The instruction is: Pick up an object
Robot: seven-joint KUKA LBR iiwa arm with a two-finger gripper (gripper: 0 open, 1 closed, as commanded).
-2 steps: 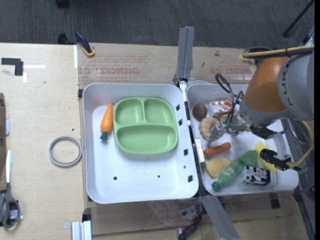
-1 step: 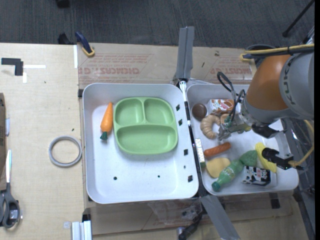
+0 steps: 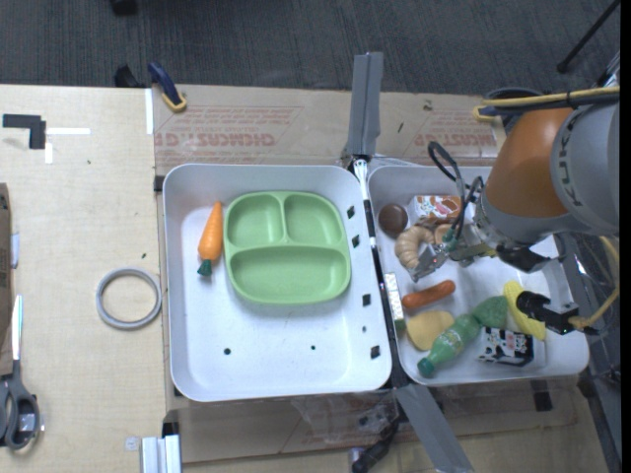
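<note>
End effector [image 3: 431,261] over croissant [image 3: 412,243], grip state unclear, sausage [image 3: 430,295] below lying left-right

A roll of tape [image 3: 129,297] lies flat on the wooden bench [image 3: 74,225], left of the bins. Scissors [image 3: 17,402] rest at the bench's left edge, below the roll. A blue clamp [image 3: 168,86] sits at the bench's far edge. Brown cardboard [image 3: 251,131] with red print lies behind the bins, and a grey bar [image 3: 365,101] stands between them at the back.
</note>
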